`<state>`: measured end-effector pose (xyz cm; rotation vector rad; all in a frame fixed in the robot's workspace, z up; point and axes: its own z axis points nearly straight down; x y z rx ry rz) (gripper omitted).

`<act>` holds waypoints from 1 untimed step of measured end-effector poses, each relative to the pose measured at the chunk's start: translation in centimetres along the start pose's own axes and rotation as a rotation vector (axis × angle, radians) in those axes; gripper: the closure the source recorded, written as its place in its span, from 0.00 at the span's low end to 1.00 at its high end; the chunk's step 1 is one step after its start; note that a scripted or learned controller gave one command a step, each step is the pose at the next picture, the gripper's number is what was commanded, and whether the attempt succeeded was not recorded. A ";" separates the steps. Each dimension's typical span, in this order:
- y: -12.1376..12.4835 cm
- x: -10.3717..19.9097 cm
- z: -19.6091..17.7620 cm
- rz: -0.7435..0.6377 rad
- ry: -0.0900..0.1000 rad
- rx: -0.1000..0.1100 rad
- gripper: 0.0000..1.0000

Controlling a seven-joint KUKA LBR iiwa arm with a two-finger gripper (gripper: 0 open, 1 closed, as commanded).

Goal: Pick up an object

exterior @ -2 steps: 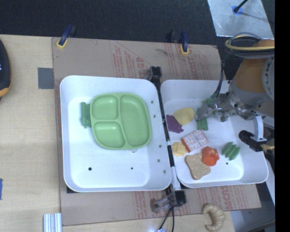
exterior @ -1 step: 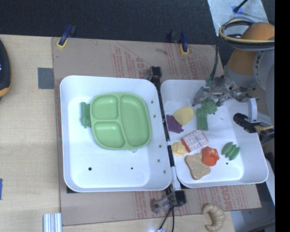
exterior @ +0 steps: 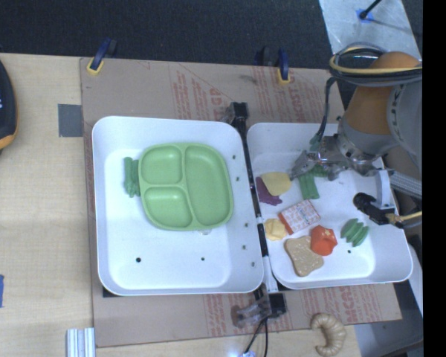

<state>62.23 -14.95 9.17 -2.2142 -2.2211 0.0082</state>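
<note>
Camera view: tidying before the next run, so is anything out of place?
Yes. A croissant lies on the cardboard mat below the right bin, outside both bins, while the other toy foods, such as the tomato and toast, sit inside it.

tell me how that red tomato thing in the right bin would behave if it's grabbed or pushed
The red tomato piece looks rounded, so it may roll or slip when nudged. It seems a small plastic toy, probably light and stiff. It touches the toast slice, which would likely shift too.
</note>
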 end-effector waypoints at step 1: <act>0.2 -0.2 -1.1 -0.001 -0.002 -0.002 1.00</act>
